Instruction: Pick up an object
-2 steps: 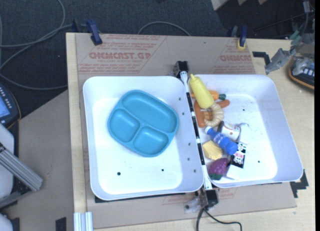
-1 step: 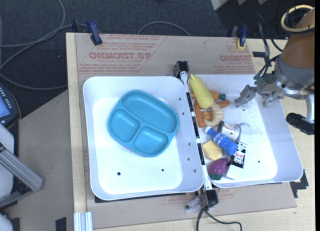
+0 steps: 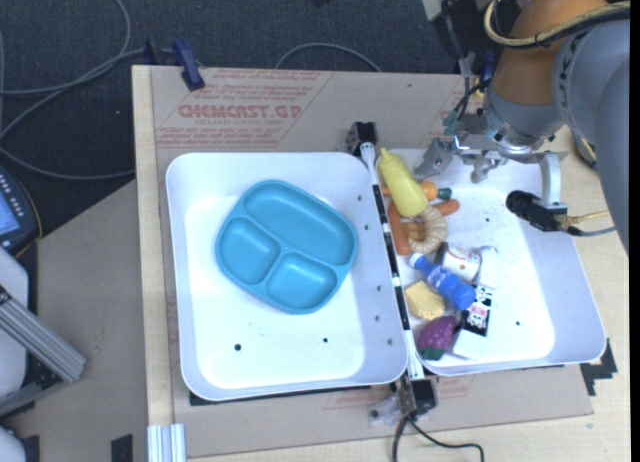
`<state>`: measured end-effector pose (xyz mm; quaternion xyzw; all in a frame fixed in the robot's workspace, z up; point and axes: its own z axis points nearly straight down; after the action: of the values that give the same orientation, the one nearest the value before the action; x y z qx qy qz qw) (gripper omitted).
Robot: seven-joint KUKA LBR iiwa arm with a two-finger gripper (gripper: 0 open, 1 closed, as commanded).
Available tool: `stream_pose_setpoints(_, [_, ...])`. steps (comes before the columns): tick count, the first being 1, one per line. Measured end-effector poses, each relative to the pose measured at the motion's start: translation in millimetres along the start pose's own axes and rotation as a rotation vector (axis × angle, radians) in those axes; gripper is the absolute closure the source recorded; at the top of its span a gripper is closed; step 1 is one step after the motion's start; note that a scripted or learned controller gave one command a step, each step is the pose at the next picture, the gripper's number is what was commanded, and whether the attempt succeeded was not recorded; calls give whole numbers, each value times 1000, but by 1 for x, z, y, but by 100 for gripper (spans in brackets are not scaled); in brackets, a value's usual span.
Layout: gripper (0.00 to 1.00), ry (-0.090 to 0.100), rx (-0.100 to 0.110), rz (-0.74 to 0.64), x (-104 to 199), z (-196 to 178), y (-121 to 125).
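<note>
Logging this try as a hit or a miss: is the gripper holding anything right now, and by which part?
Nothing is held. The gripper hangs over the far end of the right bin with bare fingers, short of the yellow bottle and the toy pile.

A sky-blue divided plate (image 3: 287, 245) sits in the white left bin (image 3: 190, 280). The white right bin (image 3: 560, 300) holds a yellow banana (image 3: 401, 185), an orange carrot (image 3: 400, 235), a blue bottle (image 3: 448, 283) and a purple piece (image 3: 437, 333).
</note>
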<state>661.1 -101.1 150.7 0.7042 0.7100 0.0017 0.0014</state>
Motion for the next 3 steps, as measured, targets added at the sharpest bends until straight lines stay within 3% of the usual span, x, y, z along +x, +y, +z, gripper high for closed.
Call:
stream_pose_setpoints(1, [0,-2,2,14,-19,66,-51])
stream_pose_setpoints(2, [0,2,11,10,3,64,-138])
stream_pose_setpoints(3, [0,-4,-5,5,-28,64,-21])
